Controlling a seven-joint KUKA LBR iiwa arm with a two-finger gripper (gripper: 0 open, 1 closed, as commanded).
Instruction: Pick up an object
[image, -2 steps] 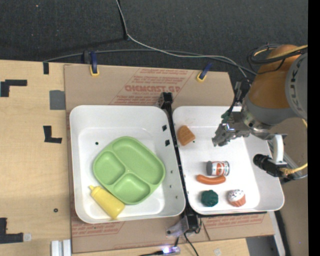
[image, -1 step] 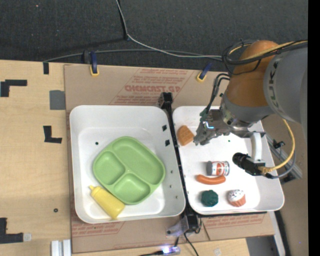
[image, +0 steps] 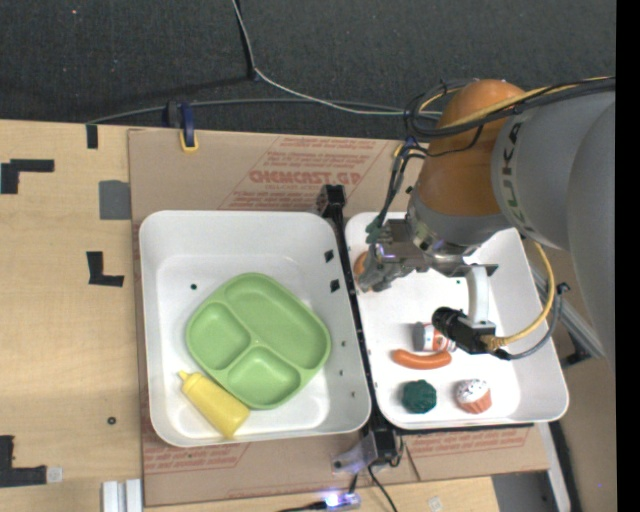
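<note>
Arm: grey with an orange band, reaching in from the right of the frame over the right bin (image: 530, 385).
Gripper (image: 378, 268): low at the upper left corner of the right bin, beside the wall between the bins; whether it is spread or pressed together, I cannot tell.
Right bin contents: a hot dog (image: 424, 359) at centre, a dark green object (image: 419, 397) and a cupcake (image: 472, 395) below it, toward the lower edge.
Left bin (image: 170, 240): a green divided plate (image: 258, 339) at centre, a yellow bottle (image: 213, 402) touching its lower left.
Tabletop (image: 60, 330): wood with cardboard beneath the bins.
</note>
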